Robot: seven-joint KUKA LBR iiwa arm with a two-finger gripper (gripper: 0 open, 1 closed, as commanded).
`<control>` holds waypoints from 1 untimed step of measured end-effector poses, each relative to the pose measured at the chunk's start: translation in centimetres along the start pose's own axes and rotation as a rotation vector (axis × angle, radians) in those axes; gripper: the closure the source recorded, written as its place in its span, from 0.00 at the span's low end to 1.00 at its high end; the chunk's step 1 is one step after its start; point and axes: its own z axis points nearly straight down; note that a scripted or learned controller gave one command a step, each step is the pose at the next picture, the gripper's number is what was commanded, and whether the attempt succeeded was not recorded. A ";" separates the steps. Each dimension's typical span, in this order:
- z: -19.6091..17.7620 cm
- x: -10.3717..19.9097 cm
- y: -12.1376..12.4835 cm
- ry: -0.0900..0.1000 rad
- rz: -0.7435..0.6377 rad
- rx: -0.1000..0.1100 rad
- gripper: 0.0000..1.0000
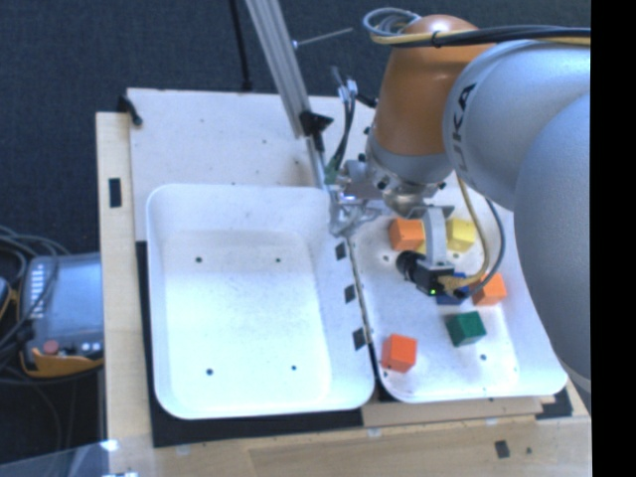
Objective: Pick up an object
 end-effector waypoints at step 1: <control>0.0 4.4 1.7 0.000 0.001 -0.001 1.00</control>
